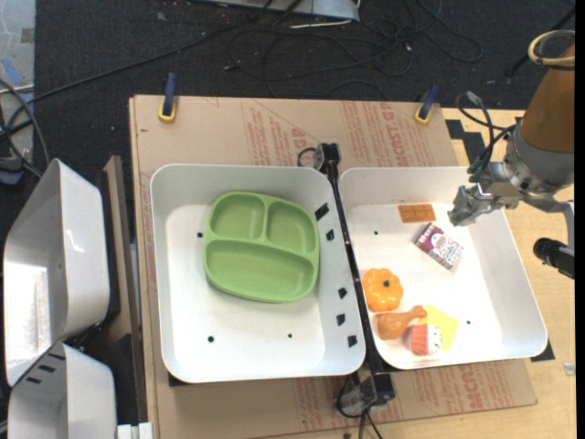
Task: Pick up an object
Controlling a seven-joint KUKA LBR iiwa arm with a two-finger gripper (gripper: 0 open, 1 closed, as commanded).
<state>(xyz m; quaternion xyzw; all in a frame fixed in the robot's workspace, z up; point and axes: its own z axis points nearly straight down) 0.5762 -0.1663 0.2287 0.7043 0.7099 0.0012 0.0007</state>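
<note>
I'm looking down on two shallow white bins. The left white bin (174,273) holds a green divided plastic tray (262,246), with bare floor along its near and left sides. The right white bin (512,282) carries the pickable things. The grey two-finger gripper (464,207) hangs over that bin's far right part, the arm's orange band (551,108) above it at the frame's right edge. I cannot tell from here how the pincer stands, and I see nothing between its tips.

Just below and left of the gripper lies a small purple-and-white printed packet (439,246), tilted. A flat orange rectangular cracker (416,213) sits beyond it, near the far wall. Toward the near side, close to the divider between the bins, an orange toy pumpkin (383,288) sits, with a tan toy drumstick (400,322) just beside it, a yellow wedge (444,323) and a pink-and-white toy piece (425,339) touching that. The bin's right half is open floor up to the rim.
</note>
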